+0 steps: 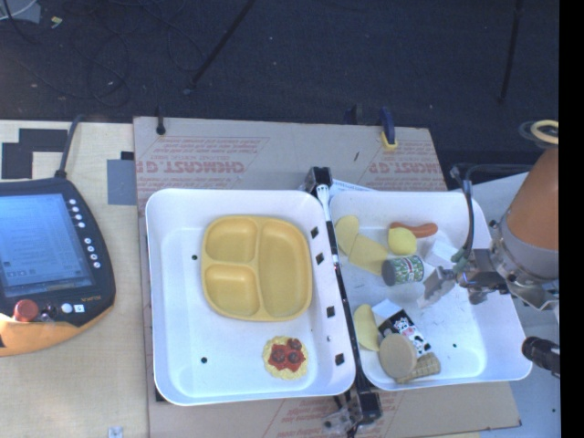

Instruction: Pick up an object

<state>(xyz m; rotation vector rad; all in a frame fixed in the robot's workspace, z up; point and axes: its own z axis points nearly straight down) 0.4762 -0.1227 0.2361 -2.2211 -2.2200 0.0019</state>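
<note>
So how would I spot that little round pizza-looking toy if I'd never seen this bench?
Find the left white bin, the one with the yellow divided plate. Below the plate, near the bin's front edge, lies the small round toy pizza. It is the bin's one item with red topping.

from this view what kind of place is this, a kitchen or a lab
Likely a robot test lab: two white bins on cardboard hold toy food, a teach pendant lies at left, and a gripper reaches in.
</note>
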